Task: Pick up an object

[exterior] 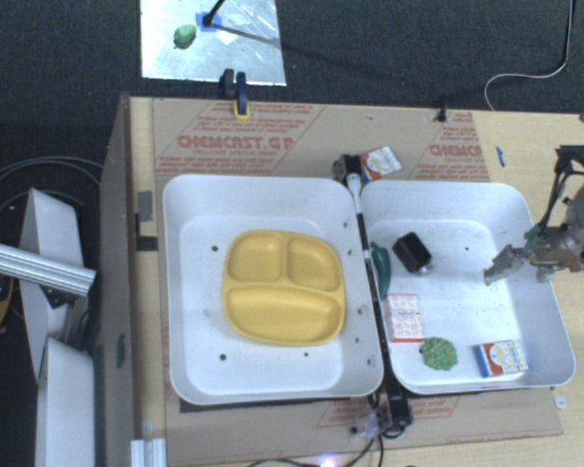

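Gripper (501,266) of mine sits over the right side of the right bin (540,224), coming in from the right edge; fingers point left and down, but the view is too small and blurred to tell how far apart they are. Nothing visible between them.

Objects to pick, all in the right bin: a black block (412,252), small, dark, tilted, on the far-left part of the bin floor, well apart from my gripper. A green lumpy thing (439,353), like a broccoli toy, near the near edge. A small box (499,358) with blue, white and yellow print just right of it, near the near-right corner. A flat card (405,317) with red print lying left of centre. A green-handled tool (380,269) lies along the bin's left wall.

Left bin (190,261) holds a yellow divided tray (283,287), three compartments, flat on the floor.

Both bins are white and shallow, side by side on a brown cardboard sheet (273,134) with red lettering. A small carton (380,161) lies on the cardboard just beyond the bins. Dark carpet (58,56) around the bench; a shiny sheet (243,27) with a green blob (184,35) lies far left. Cables (526,71) far right.
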Tool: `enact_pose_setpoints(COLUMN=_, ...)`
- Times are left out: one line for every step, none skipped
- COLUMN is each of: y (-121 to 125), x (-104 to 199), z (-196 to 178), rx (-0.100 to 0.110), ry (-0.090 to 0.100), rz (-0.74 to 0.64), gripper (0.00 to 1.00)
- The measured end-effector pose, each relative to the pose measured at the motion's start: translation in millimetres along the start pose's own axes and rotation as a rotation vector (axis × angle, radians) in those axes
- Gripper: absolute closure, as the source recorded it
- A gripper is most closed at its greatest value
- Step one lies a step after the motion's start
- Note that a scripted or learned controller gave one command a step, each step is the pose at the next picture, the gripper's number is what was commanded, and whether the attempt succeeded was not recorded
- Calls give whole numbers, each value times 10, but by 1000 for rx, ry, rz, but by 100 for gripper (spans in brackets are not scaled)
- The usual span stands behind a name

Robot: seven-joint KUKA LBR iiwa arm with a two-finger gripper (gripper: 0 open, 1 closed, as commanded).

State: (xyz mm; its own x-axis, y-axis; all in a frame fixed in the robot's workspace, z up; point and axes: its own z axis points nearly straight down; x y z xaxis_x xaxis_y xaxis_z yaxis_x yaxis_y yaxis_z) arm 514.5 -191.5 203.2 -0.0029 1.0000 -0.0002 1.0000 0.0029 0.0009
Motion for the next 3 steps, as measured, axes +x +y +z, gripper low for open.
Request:
enact_pose_setpoints(y=-262, x=212, z=1038, rx=2, ry=1, rz=2, gripper=0)
enact_pose_setpoints(y=84, x=875, z=325, rx=-3, ry=1, rz=-1, gripper=0)
enact_pose_setpoints(y=734, x=847, z=685, rx=0, ry=0, rz=-1, gripper=0)
